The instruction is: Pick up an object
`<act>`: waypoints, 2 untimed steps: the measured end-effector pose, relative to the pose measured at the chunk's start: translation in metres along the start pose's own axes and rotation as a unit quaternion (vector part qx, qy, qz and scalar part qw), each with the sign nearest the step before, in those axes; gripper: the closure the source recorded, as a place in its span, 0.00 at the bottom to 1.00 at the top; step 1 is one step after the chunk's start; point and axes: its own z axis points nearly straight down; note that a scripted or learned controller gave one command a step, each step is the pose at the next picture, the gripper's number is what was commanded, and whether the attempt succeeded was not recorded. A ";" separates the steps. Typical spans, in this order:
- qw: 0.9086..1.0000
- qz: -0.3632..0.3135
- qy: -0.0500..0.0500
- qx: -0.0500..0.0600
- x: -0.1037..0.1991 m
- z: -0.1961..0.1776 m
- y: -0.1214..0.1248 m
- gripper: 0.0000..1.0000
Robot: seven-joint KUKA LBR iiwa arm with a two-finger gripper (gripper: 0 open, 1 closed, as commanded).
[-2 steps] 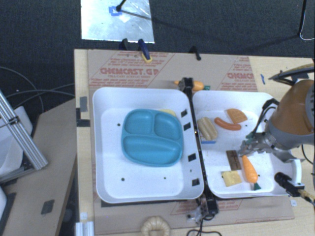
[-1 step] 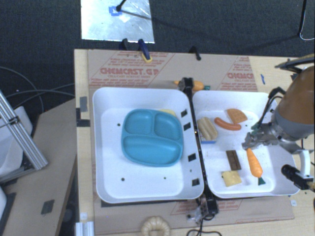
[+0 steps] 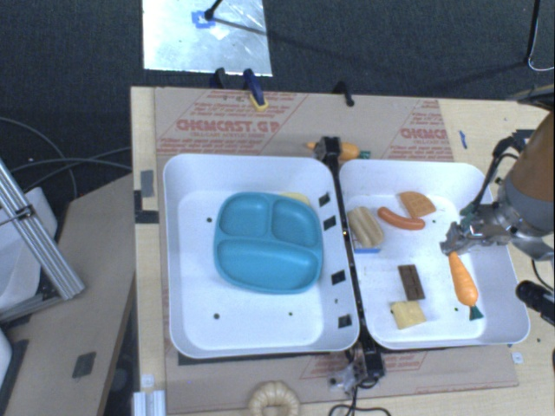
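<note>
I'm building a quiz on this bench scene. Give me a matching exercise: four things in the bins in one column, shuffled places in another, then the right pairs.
Things:
1. blue plate
2. carrot
3. sausage
4. chocolate bar

Places:
A. right bin, beside the hand
B. left bin, middle
C. right bin, just above the yellow cheese piece
D. right bin, below the toast slice

Pairs: 1-B, 2-A, 3-D, 4-C
</note>
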 end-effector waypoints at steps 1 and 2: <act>1.000 0.000 0.000 0.001 0.000 -0.016 0.001 1.00; 1.000 -0.002 0.001 0.000 0.028 -0.025 0.052 1.00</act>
